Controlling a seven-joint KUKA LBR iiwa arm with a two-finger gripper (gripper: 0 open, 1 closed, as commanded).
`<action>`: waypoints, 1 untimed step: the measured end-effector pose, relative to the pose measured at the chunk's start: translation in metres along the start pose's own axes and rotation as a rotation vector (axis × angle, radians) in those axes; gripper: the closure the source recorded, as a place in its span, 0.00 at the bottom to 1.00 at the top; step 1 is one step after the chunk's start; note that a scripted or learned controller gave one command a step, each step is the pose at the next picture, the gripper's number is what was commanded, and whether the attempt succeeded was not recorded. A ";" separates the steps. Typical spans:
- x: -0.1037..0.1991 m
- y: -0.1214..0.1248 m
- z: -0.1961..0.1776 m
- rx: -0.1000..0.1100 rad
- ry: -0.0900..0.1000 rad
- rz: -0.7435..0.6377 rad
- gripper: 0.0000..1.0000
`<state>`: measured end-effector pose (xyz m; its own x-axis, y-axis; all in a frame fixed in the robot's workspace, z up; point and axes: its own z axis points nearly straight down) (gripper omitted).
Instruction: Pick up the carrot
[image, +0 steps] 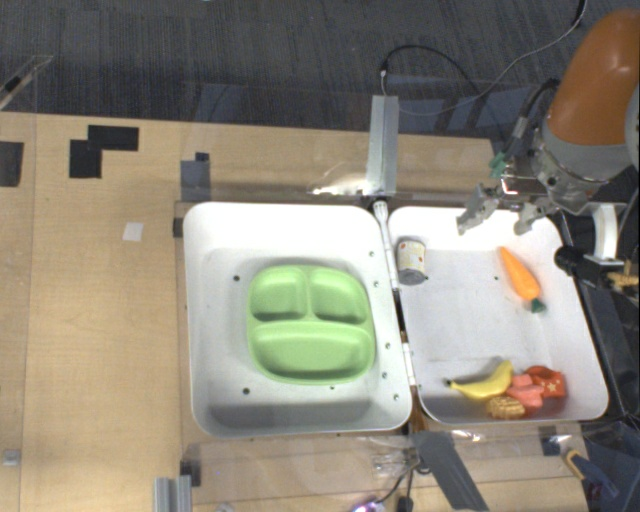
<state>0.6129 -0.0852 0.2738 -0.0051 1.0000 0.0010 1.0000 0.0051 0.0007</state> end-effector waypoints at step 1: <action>-0.035 0.002 -0.032 -0.007 -0.003 -0.165 0.00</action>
<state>0.6148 -0.1198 0.3061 -0.1691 0.9856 -0.0026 0.9856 0.1691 0.0077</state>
